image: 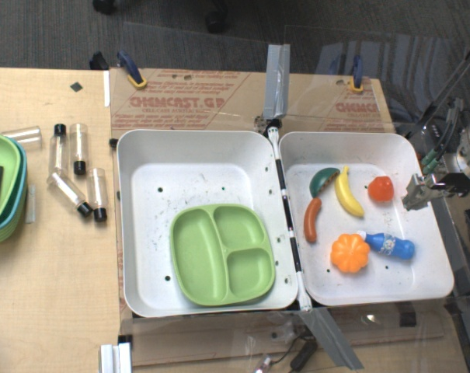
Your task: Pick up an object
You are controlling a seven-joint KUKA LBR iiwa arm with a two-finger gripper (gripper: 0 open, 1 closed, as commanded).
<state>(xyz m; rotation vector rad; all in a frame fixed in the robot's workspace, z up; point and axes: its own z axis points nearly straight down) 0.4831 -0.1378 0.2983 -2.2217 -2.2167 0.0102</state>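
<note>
- Green divided plate (pixel 221 252), in the left bin (pixel 141 208), nearest the camera
- Right bin (pixel 429 274): pumpkin (pixel 349 252), blue bottle (pixel 391 245), banana (pixel 347 193), sausage (pixel 311 219), red ball (pixel 381 189), dark green piece (pixel 323 179)
- Gripper (pixel 418 193): at the right bin's right rim, holding nothing; pincer state cannot be told
- Step: approach, nothing picked yet; next, reach in and descend on one toy, probably the red ball
- Writing: cardboard (pixel 188 99) printed "CHEMCAST GP"

Bench (pixel 48 286): 2 white bins (pixel 141 208), vials (pixel 78 169), cardboard (pixel 180 99).

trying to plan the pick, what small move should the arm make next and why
Probably slide the gripper leftward, in over the right bin. It sits at that bin's right rim, and the red toy lies just inside, apart from the banana.
</note>
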